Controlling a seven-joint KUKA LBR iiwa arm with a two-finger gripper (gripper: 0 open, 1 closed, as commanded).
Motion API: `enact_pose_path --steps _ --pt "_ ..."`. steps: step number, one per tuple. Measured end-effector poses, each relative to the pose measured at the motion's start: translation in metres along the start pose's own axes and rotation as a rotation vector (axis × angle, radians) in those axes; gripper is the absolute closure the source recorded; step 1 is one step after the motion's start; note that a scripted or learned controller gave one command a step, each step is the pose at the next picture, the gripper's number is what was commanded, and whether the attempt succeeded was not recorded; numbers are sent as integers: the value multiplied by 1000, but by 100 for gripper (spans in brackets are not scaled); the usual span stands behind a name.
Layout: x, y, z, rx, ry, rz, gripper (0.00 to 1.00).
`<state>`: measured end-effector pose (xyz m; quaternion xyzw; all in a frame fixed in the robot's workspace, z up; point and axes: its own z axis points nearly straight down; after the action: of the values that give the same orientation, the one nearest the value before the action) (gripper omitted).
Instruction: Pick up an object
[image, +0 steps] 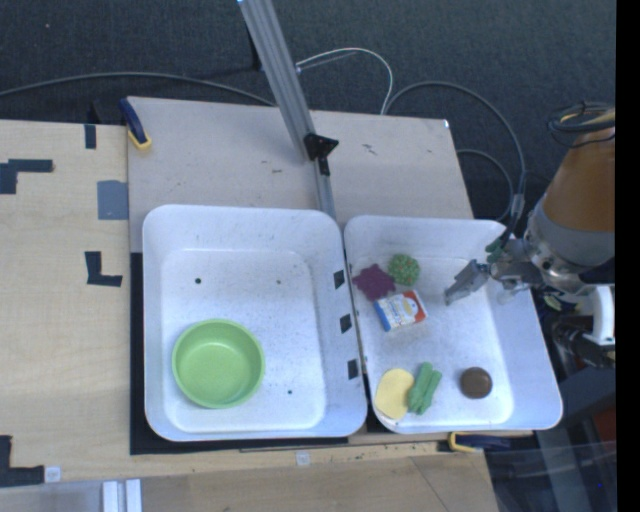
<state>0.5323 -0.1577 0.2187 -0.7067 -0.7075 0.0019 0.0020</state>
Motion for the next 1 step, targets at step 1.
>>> enact_pose_path --steps 1 --pt "1 -1 44 1 0 0 0"
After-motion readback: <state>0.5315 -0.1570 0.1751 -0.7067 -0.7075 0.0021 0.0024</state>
